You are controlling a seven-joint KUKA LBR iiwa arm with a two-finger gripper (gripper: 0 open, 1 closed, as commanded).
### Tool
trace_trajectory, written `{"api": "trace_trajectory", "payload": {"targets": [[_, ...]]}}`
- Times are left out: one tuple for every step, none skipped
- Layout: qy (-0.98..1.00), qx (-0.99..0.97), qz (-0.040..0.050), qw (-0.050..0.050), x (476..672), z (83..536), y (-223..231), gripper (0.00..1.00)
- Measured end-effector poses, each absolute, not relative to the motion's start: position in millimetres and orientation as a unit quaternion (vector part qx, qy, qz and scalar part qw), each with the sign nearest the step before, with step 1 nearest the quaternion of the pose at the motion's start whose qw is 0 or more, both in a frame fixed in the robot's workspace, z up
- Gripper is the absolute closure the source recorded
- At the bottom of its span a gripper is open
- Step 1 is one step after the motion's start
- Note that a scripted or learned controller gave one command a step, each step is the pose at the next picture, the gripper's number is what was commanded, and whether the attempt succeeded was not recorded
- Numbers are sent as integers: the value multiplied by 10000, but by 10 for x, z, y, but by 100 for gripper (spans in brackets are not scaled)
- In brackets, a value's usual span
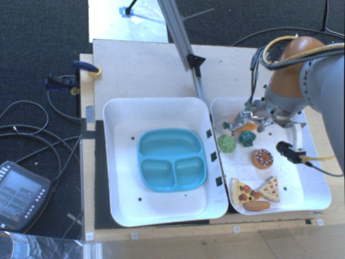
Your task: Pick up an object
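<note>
My gripper is low over the back of the right bin, reaching in from the right. Directly beneath it lies an orange toy piece, partly hidden by the gripper. Whether it is held is unclear. Just in front sit a dark green toy and a light green toy vegetable. A chocolate donut lies further front. Two pizza slices and a hot dog rest near the bin's front wall.
The left bin holds a blue divided plate. A grey pole slants down to the bench between the bins' back corners. A black cable connector hangs off the arm over the right bin.
</note>
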State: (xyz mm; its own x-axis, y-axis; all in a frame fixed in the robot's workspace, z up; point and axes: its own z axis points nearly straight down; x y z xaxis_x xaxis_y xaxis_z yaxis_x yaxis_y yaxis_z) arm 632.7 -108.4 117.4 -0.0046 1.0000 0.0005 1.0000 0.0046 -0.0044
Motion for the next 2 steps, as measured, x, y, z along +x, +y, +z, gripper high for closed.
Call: {"api": "trace_trajectory", "payload": {"targets": [[-7079,-7063,6,3,6328,895,-1083,0],[-7080,-7062,-15,-16,6346,1025,-1082,100]]}}
